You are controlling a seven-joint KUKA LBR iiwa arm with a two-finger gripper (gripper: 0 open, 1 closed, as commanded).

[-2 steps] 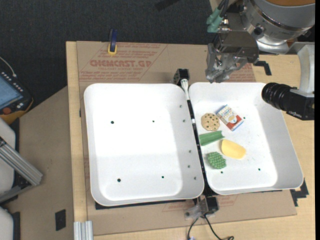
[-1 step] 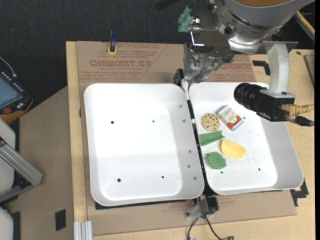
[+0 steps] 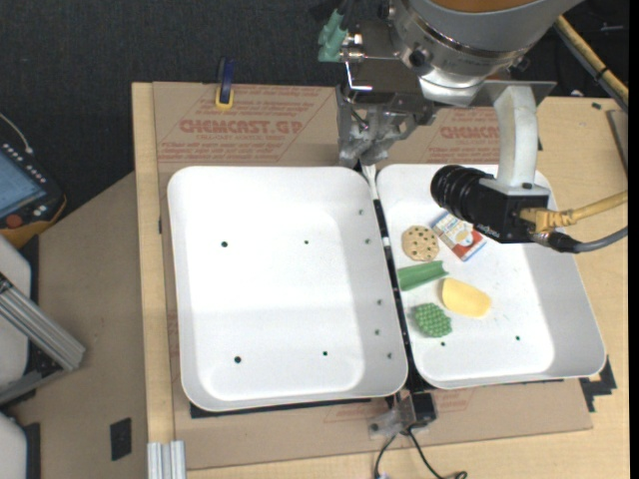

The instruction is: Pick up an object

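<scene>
Hanging at the upper middle of the frame, the gripper [image 3: 367,148] is sitting over the far end of the seam between the two bins; how far it is opened cannot be told, and nothing is showing in its grasp. Below and right of it, in the right bin [image 3: 559,352], a cookie [image 3: 420,241], a small carton [image 3: 459,236], a green stick [image 3: 419,274], a yellow piece [image 3: 466,298] and a green knobbly piece [image 3: 432,319] are lying close together. A black camera unit [image 3: 484,203] is overhanging the carton. The left bin [image 3: 270,287] is taking up the middle of the cardboard-covered tabletop [image 3: 150,168].
</scene>
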